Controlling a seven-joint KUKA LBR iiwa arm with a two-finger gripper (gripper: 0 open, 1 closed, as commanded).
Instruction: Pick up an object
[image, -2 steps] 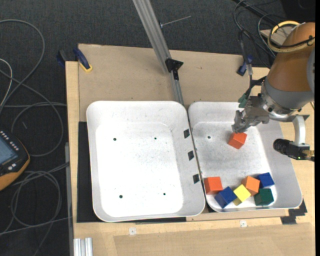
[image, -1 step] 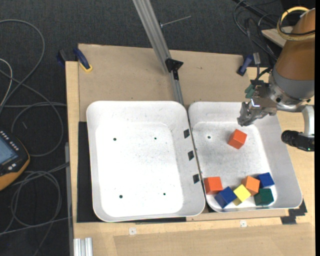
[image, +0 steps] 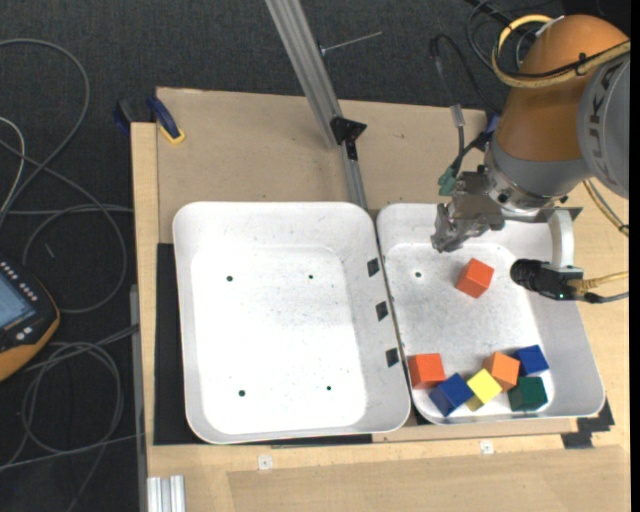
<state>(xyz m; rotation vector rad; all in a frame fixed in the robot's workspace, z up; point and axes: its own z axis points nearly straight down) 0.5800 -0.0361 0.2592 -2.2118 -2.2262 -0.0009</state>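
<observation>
Orange block (image: 475, 277): alone in the right bin (image: 560, 345), mid-floor.
Gripper (image: 447, 238): just up-left of that block, apart from it.
Other blocks (image: 483, 380): clustered along the bin's near edge.
Left bin (image: 270, 320): beside it.
Bench (image: 240, 140): bare wood; cables (image: 50, 330) on dark floor.

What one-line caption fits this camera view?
Gripper poised over the right bin near a lone orange cube, six cubes clustered at the front edge.
</observation>
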